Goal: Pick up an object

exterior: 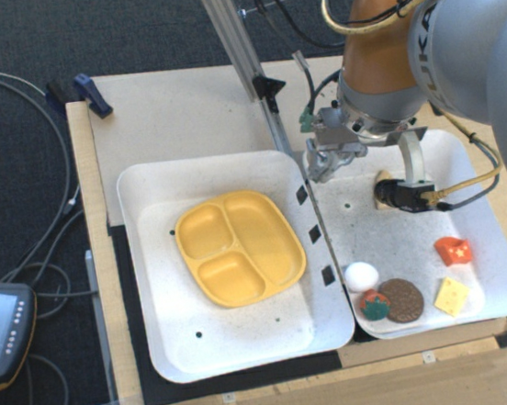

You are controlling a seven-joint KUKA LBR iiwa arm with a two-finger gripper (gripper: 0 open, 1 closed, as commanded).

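Brown cookie point(402, 300), yellow cheese wedge point(451, 296), white egg point(361, 276) and orange block point(454, 251) cluster at right bin point(500, 211) front edge as pick candidates, gripper point(324, 162) hovers well apart over bin's far-left corner, yellow divided plate point(238, 246) in left bin point(153, 284)

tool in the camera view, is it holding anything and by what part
Cannot be told. The tool hangs over the right bin, apart from the egg and other toy food.

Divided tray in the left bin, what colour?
Yellow; the divided tray shows plainly in the camera view.
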